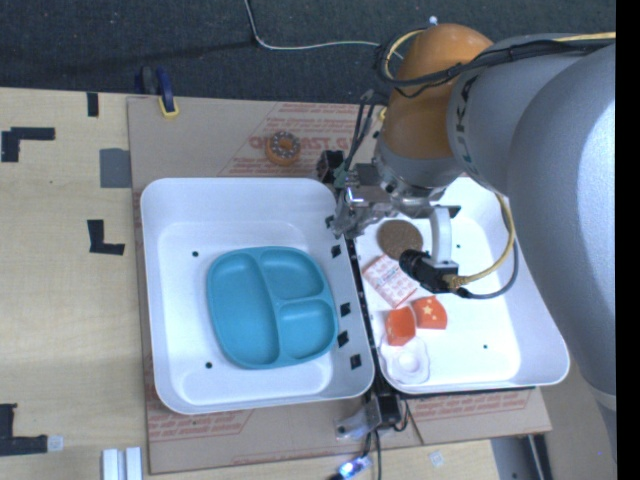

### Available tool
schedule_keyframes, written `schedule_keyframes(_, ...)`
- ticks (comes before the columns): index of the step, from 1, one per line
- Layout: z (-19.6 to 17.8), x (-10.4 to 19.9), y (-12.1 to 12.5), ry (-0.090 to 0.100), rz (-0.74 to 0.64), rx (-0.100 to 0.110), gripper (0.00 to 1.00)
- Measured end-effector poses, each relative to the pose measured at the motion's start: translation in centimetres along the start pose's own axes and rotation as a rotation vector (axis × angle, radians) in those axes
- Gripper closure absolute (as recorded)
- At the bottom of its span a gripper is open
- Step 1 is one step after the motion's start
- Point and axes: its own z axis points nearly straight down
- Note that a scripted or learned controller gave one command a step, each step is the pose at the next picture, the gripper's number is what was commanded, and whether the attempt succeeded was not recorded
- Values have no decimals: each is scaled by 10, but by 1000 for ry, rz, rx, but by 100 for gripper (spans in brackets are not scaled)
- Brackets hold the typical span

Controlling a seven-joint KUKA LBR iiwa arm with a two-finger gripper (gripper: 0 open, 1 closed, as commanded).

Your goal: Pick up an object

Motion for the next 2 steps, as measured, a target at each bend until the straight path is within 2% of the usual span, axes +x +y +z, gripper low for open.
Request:
schedule_keyframes(1,-12,47,20,2,-3,-2,100)
schedule_keyframes(2,-12,44,19,0,1,0,0)
